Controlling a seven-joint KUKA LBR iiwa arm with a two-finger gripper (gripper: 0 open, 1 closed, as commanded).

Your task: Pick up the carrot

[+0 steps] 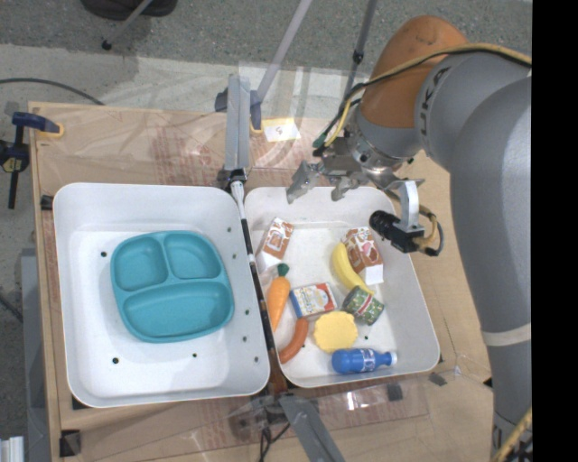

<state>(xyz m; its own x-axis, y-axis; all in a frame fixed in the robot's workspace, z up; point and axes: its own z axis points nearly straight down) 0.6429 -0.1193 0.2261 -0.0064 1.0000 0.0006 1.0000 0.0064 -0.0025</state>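
Arm [470, 180] cut off by right side and bottom of frame; base out of sight. End effector [323, 185] finger gap too small to judge. Carrot [277, 302] lower end partly overlapped by sausage [293, 340]. Banana [346, 268] upper part hidden under small carton [361, 253]. Labels on carton, snack packet [276, 239], can [364, 305] and bottle [361, 360] too small to read. Table [108, 144] near edge cut off at bottom. Blue clamp [23, 122] cut by left edge. Dark object at top edge [126, 7] mostly out of frame.
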